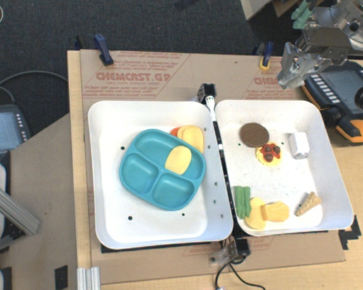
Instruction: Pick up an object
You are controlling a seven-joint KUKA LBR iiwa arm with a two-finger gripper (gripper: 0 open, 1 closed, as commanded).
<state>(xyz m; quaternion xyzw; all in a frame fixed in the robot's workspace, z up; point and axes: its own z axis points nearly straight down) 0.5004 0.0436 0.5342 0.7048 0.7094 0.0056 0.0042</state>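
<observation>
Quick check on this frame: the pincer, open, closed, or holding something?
Pincer: up above the far right corner of the right bin, nothing visible between its fingers; whether it is open or closed cannot be told.

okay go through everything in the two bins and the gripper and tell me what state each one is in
Gripper: raised beyond the right bin's far edge, holding nothing.
Blue divided plate: tilted in the left bin.
Yellow oval piece: on the plate.
Brown disc: flat, right bin.
White block: loose.
Green beans: against the yellow pieces.
</observation>
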